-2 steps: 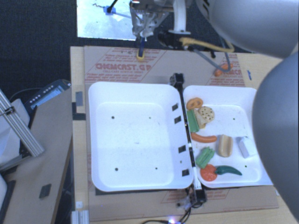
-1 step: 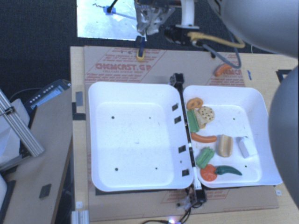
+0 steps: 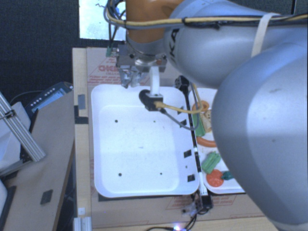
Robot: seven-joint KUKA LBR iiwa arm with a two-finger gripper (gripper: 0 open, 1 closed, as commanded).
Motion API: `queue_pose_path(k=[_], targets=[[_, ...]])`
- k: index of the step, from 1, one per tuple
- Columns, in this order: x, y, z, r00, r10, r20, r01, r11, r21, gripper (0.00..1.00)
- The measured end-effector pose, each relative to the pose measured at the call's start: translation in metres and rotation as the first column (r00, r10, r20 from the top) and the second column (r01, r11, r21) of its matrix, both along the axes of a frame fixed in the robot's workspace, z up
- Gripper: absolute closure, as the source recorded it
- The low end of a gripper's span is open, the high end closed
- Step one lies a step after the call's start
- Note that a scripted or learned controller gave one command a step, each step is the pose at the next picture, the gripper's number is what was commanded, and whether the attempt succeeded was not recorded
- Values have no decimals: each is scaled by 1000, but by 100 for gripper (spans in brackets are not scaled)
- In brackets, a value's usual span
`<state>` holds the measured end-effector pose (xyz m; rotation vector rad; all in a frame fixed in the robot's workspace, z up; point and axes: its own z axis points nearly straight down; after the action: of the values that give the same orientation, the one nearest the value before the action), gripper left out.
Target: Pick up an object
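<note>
Plainly, the candidates for picking lie in the right bin, most of it hidden under the grey arm. Against that bin's near-left corner sit a green toy and an orange-red rounded piece just beside it; farther from that corner, along the bin's left wall, lie a curved orange strip and a tan, ring-like shape that I cannot identify. All look like small plastic or rubber toys: light, probably smooth and a little slippery, not fragile, and stiff enough to bear a squeeze. My judgement is that the green toy is best taken across its narrow waist, and the rounded piece across its middle, where it might roll away from a poor pinch.

The pincer hangs well away from that corner, over the far rim of the left bin, beside a white post carrying a black fitting. Whether it is spread or pressed together I cannot tell, and nothing shows between its tips.

The bins are shallow, glossy white trays with low walls, resting on a cardboard-coloured worktop. Dark fabric hangs behind, and a bright window-like panel sits beyond the worktop's far edge.
</note>
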<state>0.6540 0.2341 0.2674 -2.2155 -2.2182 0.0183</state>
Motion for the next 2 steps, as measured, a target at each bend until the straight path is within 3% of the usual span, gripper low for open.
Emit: queue_pose_path(k=[1,2], targets=[[-3,0,184,999,4,32,-4,1000,11,100],[5,1,220,1000,5,19,-6,1000,6,100]])
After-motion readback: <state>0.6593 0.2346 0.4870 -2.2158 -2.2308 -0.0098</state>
